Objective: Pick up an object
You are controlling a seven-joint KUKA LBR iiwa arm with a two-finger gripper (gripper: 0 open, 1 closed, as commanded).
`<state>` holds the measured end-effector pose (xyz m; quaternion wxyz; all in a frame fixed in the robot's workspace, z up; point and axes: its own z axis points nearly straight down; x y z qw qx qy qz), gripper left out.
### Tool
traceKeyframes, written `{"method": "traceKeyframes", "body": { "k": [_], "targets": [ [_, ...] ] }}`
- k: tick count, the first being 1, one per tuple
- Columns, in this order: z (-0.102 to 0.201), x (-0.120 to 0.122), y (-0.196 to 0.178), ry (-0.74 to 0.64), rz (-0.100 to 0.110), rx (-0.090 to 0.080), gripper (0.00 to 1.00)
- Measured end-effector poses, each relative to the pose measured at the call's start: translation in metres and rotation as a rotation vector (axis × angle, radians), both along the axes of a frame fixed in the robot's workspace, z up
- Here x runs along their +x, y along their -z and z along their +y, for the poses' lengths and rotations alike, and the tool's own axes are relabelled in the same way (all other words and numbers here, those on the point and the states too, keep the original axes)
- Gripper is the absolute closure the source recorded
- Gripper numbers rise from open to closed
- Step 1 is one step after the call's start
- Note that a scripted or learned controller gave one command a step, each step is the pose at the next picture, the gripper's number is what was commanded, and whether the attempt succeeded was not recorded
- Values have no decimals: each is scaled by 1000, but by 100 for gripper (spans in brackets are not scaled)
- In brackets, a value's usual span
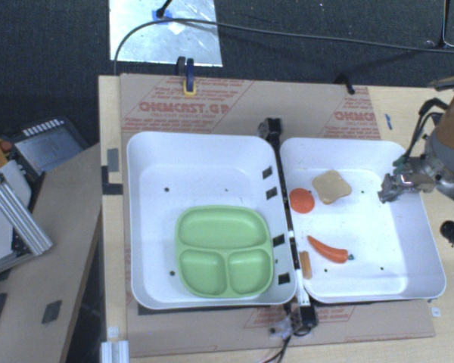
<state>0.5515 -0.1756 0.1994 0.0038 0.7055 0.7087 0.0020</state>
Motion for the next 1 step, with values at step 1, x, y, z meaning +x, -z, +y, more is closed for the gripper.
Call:
{"method": "traceKeyframes", "body": {
  "k": [1],
  "targets": [
    [0, 10, -47, -1, 1, 0, 100]
  ]
}}
